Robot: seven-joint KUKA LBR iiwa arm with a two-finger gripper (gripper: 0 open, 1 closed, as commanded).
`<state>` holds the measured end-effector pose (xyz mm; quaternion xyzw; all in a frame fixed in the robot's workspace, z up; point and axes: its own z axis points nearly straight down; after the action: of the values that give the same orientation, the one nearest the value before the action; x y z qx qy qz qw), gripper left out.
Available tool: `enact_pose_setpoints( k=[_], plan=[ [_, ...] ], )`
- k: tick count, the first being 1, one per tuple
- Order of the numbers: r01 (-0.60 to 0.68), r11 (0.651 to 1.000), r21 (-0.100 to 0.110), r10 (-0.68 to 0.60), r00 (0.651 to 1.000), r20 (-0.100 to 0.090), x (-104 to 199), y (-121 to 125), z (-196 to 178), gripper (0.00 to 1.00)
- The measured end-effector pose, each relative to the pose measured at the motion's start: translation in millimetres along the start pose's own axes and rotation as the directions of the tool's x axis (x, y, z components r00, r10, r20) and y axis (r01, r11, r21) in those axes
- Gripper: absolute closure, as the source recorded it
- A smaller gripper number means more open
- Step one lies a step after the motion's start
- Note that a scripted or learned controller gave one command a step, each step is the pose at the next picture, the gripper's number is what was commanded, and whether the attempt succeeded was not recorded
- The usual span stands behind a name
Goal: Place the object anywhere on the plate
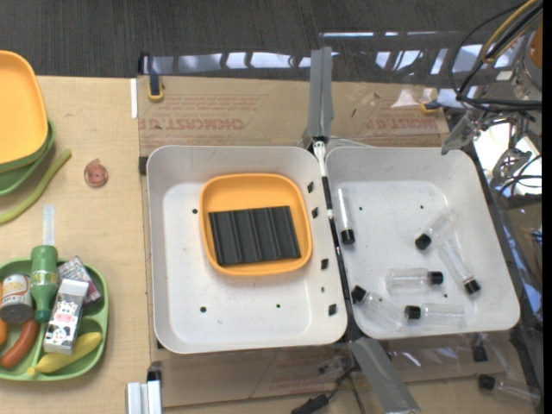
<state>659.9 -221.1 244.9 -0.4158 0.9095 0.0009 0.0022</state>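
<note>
An orange plate (210,224) with rounded corners lies in the left bin (181,313), toward its upper middle. A dark grey ribbed slab (255,235) rests flat on the plate, well inside its rim. In the right bin (388,192) several clear vials with black caps lie scattered: one (344,217) along the left wall, one (435,229) near the centre, and others (434,315) along the lower edge.
Left of the bins, on the cardboard bench, a green tray (86,354) holds toy food and a bottle. A stack of orange and green dishes (17,123) sits at the upper left, with a small pink object (96,173) nearby. Cables (504,72) hang at the upper right.
</note>
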Motion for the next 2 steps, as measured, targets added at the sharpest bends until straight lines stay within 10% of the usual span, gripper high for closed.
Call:
enact_pose_setpoints(
  k=[1,2],
  plan=[
    [0.282,0.960,0.000,-0.282,0.960,0.000,-0.1,0.1,11.9,0.00],
    [0.589,0.808,0.001,-0.589,0.808,0.001,-0.4,0.2,14.2,0.00]
  ],
)
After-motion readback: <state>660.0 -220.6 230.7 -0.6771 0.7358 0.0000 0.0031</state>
